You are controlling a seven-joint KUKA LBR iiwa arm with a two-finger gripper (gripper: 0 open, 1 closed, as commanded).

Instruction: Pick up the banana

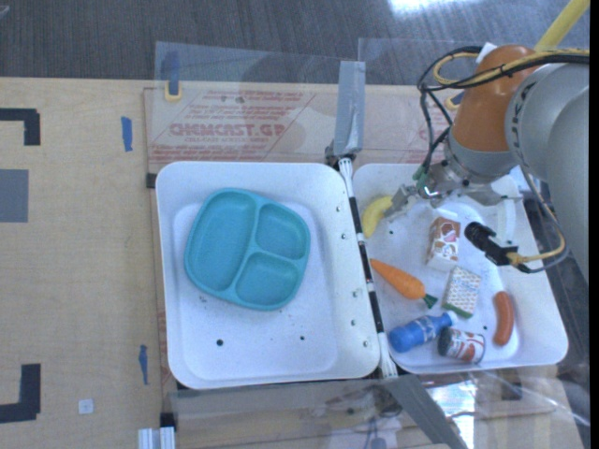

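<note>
The banana [375,215] is a small yellow curved fruit lying in the right bin [552,340], close against its left wall near the back. My gripper [405,199] hangs from the grey arm with the orange band and sits just right of the banana's upper end, very close to it or touching it. The banana rests on the bin floor.
The right bin also holds an orange carrot [398,280], a blue bottle [418,331], a small can [460,345], a sausage [504,316], a small carton [443,239] and a green-white packet [462,291]. A teal divided plate [248,248] lies in the left bin [318,344].
</note>
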